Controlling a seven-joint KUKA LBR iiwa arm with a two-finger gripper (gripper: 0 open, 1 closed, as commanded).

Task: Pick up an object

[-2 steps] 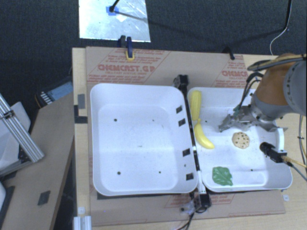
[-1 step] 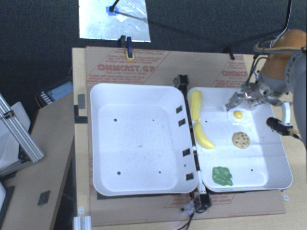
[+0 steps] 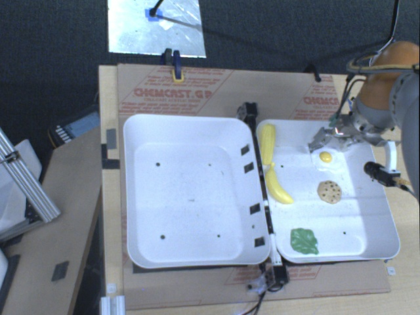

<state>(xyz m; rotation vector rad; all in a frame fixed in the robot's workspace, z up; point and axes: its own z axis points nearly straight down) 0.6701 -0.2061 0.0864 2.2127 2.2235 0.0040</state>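
Observation:
The right bin (image 3: 377, 225) holds a yellow banana (image 3: 272, 166) along its left wall. A small fried-egg toy (image 3: 326, 157) lies near the back, a round cookie (image 3: 329, 191) in the middle, and a green leafy piece (image 3: 304, 240) at the front. My gripper (image 3: 333, 136) hangs over the back of this bin, just above and slightly behind the egg toy. The grey arm with its orange band (image 3: 394, 61) comes in from the right. Nothing shows as held.
The left bin (image 3: 190, 189) sits beside the right one, joined by a black clip strip (image 3: 257, 176). A black part (image 3: 380, 173) juts over the right bin's right wall. Cardboard lies under both bins, and a foil sheet (image 3: 156, 18) lies behind them.

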